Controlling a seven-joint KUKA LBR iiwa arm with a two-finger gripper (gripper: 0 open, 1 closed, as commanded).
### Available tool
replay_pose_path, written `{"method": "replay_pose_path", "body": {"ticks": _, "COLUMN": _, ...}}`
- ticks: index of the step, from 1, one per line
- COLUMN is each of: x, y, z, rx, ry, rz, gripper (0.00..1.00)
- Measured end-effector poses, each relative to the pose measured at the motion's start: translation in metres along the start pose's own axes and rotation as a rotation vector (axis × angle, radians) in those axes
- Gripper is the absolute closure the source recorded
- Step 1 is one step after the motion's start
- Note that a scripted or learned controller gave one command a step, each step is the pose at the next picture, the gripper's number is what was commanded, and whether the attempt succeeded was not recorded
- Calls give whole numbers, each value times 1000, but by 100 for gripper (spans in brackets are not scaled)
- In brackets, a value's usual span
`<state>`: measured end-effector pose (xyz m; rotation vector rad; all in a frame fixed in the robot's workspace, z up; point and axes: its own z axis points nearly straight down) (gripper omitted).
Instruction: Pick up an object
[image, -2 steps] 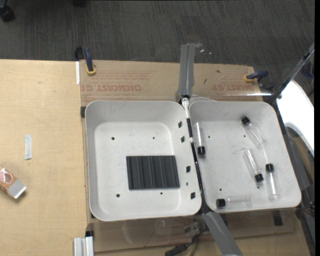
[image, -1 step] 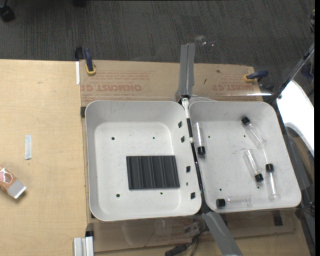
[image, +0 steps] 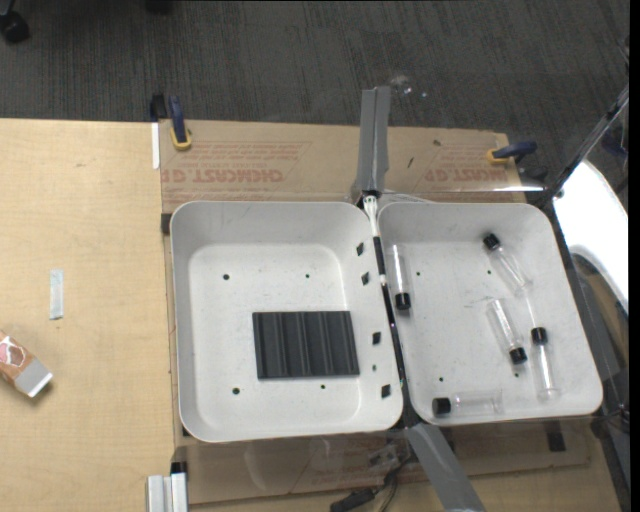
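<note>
Two white bins sit side by side on a sheet of brown cardboard (image: 330, 160) with red letters on it. The left bin (image: 200, 300) holds one thing: a flat black block with ridges (image: 305, 343), lying near the middle of its floor. The right bin (image: 450, 340) holds five small clear tubes with black caps. One tube (image: 400, 278) lies right along the bin's left wall, with its cap at the near end. A second tube (image: 505, 260) lies tilted near the far right corner. A third tube (image: 502, 328) and a fourth tube (image: 543, 365) lie close together on the right side, not touching. The fifth tube (image: 470, 405) lies flat beside the near wall, with its cap pointing left. A grey bar (image: 374, 140) runs away from the spot where the two bins meet. Two small clamps, one (image: 176, 122) on the left and one (image: 512, 152) on the right, pinch the far edge of the cardboard. On the wooden bench (image: 80, 220) to the left lie a little silver strip (image: 56, 295) and a small packet (image: 22, 366), well apart from the bins.
</note>
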<state>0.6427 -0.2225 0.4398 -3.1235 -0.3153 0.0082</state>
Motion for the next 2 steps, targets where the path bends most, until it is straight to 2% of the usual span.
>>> {"method": "replay_pose_path", "body": {"ticks": 1, "x": 11, "y": 2, "z": 0, "rx": -1, "ry": 1, "rz": -3, "gripper": 100}}
{"method": "replay_pose_path", "body": {"ticks": 2, "x": -13, "y": -3, "z": 0, "rx": 0, "ry": 0, "rz": 2, "gripper": 100}}
